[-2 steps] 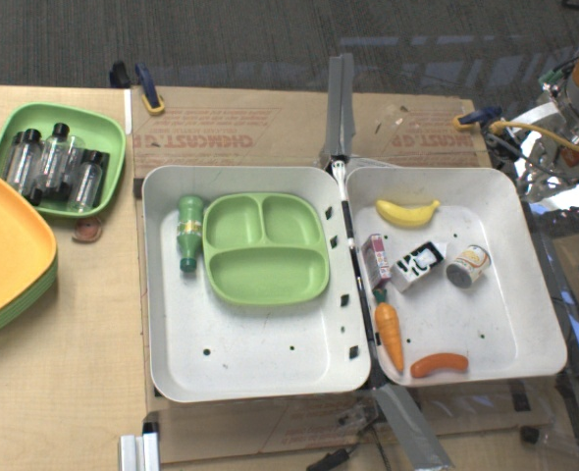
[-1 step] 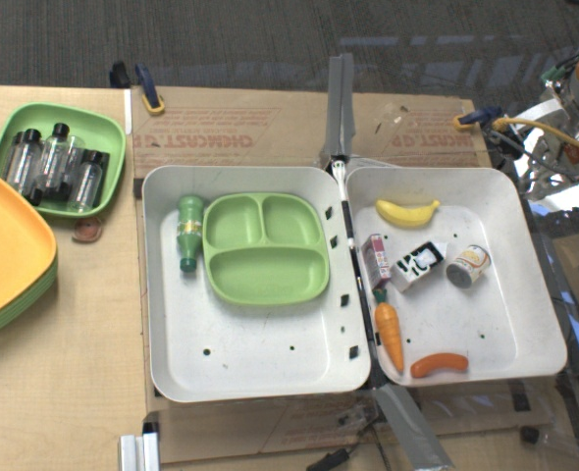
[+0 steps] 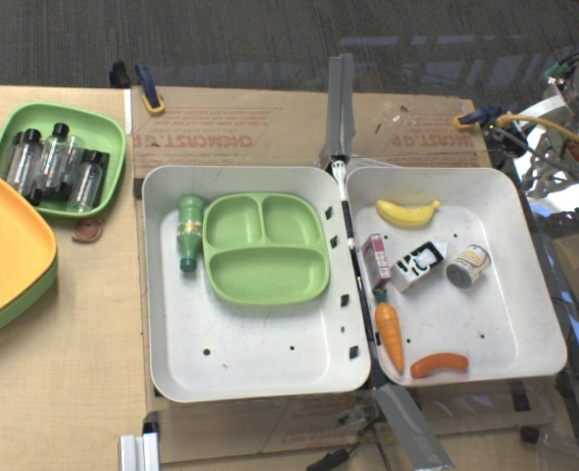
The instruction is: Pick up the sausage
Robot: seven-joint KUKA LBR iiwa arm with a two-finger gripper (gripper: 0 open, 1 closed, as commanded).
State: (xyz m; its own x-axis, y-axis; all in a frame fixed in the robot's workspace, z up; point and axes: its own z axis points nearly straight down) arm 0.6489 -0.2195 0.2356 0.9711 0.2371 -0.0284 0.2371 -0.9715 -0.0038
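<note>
The sausage (image 3: 439,365) is a short reddish-orange link. It lies flat near the front edge of the right bin (image 3: 525,302), with its long side running left to right. Just to its left, an orange carrot (image 3: 391,337) lies against the bin's left wall, a small gap away from the sausage. Nothing covers the sausage.
Also in the right bin are a banana (image 3: 407,211), a pink packet (image 3: 376,259), a black-and-white box (image 3: 417,265) and a small can (image 3: 467,264). In the left bin (image 3: 162,341) are a green divided plate (image 3: 266,248) and a green bottle (image 3: 189,232). Cables and metal parts (image 3: 564,126) crowd the right edge.
</note>
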